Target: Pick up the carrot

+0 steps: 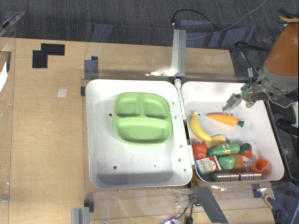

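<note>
carrot (223,119) lies alone on the floor of the right bin (275,146), upper half, orange body pointing left, green stub right. hand (239,97) hangs just above and to the carrot's right, fingers spread wide, nothing between them. step in hand, by judgement: approach; the grasp is not yet made. next move calls for lowering and centring the fingers across the carrot's body before closing. the same bin holds a banana (199,129) just left of the carrot and a heap of toy foods (226,157) along its lower edge. left bin (100,139) holds a green tray (142,117).
</note>
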